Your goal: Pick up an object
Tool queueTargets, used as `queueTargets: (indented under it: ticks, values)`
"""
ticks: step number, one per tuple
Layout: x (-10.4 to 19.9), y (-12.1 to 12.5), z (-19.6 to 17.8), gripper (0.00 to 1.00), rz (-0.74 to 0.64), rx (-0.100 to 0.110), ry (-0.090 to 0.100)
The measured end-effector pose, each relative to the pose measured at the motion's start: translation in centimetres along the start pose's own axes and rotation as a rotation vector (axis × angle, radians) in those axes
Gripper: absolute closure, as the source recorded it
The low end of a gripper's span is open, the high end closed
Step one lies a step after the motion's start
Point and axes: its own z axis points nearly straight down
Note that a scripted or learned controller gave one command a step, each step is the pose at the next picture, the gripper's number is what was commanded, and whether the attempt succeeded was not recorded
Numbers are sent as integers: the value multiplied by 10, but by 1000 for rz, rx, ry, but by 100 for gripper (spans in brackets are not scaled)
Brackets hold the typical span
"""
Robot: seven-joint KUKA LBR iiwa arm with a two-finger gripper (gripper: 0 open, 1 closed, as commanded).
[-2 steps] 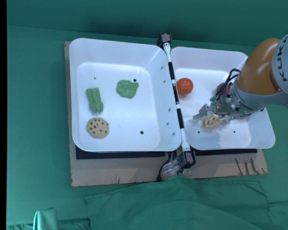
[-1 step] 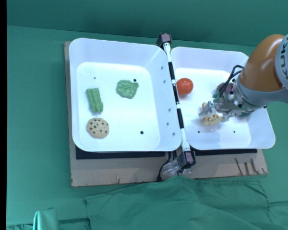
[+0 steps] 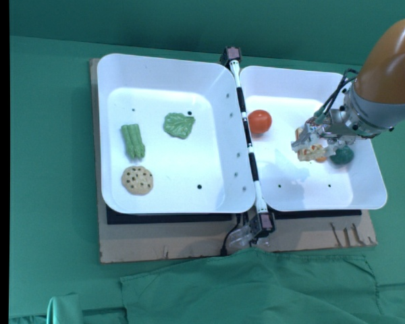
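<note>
At the right of the frame the gripper [image 3: 309, 145] hangs over the right bin [image 3: 364, 193], pinching a small orange-and-yellow object [image 3: 313, 153]. A dark green object [image 3: 342, 155] lies just beside it; a red tomato [image 3: 260, 121] sits further left. The left bin [image 3: 115, 69] holds asparagus [image 3: 133, 141], lettuce [image 3: 179, 125] and a cookie [image 3: 137, 180].

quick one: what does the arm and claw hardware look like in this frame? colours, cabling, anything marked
The arm has a rounded orange segment above a grey, ring-shaped wrist. Thin black cables loop from the wrist down toward the claw, a small pale grey metallic assembly. No lettering or markings are legible at this resolution.
</note>
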Motion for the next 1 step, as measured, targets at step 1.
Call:
queueTargets:
  ticks: [1]
  values:
    - [-1, 2, -44, 100, 0, 2, 1]
